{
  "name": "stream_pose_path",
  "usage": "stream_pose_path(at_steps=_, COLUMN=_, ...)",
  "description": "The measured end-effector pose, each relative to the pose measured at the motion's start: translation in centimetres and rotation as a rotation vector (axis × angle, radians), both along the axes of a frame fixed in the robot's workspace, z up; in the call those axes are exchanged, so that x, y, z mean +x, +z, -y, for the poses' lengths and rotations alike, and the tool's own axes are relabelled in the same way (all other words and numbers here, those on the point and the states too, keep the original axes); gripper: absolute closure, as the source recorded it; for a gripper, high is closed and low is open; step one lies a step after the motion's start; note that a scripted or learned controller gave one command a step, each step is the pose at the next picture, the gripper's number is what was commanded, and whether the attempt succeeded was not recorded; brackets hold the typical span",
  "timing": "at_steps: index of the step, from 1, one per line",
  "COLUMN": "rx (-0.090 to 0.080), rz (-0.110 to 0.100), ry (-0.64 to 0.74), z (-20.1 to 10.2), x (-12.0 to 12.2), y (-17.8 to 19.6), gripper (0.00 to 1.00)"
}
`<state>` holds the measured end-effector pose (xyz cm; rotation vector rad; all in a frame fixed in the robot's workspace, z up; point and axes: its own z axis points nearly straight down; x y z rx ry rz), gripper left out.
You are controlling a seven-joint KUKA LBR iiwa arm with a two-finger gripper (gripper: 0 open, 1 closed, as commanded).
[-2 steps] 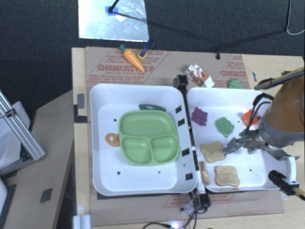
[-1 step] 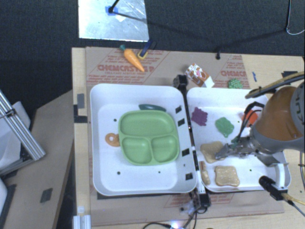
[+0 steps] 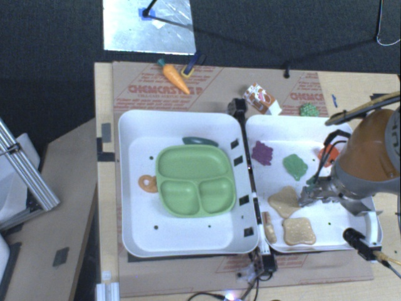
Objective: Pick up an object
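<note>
My gripper (image 3: 309,193) is low in the right bin (image 3: 351,127), at the end of the grey and orange arm (image 3: 369,158). It sits just right of a tan flat piece (image 3: 283,201) and below a green leafy piece (image 3: 294,165). A toast slice (image 3: 299,231) lies near the bin's front. A purple piece (image 3: 262,152) rests at the bin's left. An orange item (image 3: 327,153) is partly hidden behind the arm. Whether the gripper touches the tan piece is unclear.
The left bin (image 3: 135,231) holds a green divided plate (image 3: 191,180), an orange ring (image 3: 148,184) and a dark green item (image 3: 200,141). Behind the bins lie a carrot (image 3: 175,78), a small packet (image 3: 262,99), a green lump (image 3: 308,110) and a foil sheet (image 3: 149,17).
</note>
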<state>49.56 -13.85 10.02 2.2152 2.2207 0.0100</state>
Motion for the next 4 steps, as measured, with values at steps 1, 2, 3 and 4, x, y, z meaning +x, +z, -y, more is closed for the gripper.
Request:
stream_pose_path(at_steps=1, rx=-0.002, rz=-0.002, ry=0.002, z=-0.6, x=-0.4, y=4.7, gripper=1.00)
stream_pose_path(at_steps=2, rx=-0.003, rz=-0.002, ry=0.002, z=-0.4, x=-0.3, y=9.0, gripper=1.00)
stream_pose_path(at_steps=3, rx=-0.003, rz=-0.002, ry=0.002, z=-0.3, x=-0.1, y=12.6, gripper=1.00)
stream_pose_path(at_steps=4, rx=-0.001, rz=-0.004, ry=0.006, z=-5.8, x=2.5, y=13.3, gripper=1.00)
